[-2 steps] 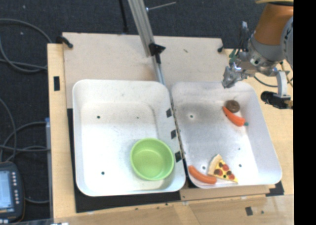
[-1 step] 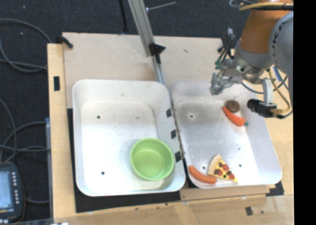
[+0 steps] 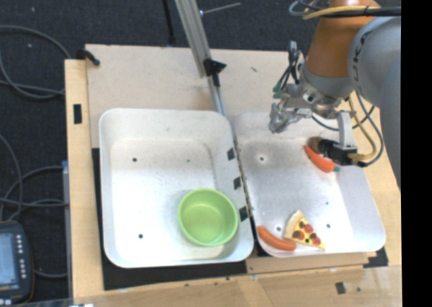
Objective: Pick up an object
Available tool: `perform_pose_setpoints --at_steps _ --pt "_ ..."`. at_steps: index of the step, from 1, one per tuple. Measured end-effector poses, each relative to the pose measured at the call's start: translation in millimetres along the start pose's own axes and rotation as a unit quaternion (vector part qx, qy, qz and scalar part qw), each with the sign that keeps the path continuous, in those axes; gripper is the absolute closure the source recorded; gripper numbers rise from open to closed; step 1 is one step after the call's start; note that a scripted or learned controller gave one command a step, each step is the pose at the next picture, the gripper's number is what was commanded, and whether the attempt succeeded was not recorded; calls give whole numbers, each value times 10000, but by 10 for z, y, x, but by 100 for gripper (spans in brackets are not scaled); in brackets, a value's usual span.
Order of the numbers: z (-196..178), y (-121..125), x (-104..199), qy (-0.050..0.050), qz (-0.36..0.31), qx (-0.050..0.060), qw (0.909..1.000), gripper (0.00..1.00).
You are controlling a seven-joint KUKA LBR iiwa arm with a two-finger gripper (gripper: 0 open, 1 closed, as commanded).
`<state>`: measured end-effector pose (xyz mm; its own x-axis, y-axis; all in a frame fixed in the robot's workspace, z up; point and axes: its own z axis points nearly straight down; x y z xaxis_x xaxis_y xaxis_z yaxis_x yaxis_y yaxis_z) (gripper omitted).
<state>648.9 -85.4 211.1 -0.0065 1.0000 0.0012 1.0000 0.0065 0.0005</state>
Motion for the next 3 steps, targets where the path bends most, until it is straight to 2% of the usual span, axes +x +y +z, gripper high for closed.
perform_pose_setpoints --at_steps 2,3 --pt "35 -319 1011 3 -3 5 10000 100" --pt "-166 -433 1478 8 -9 -11 10000 100"
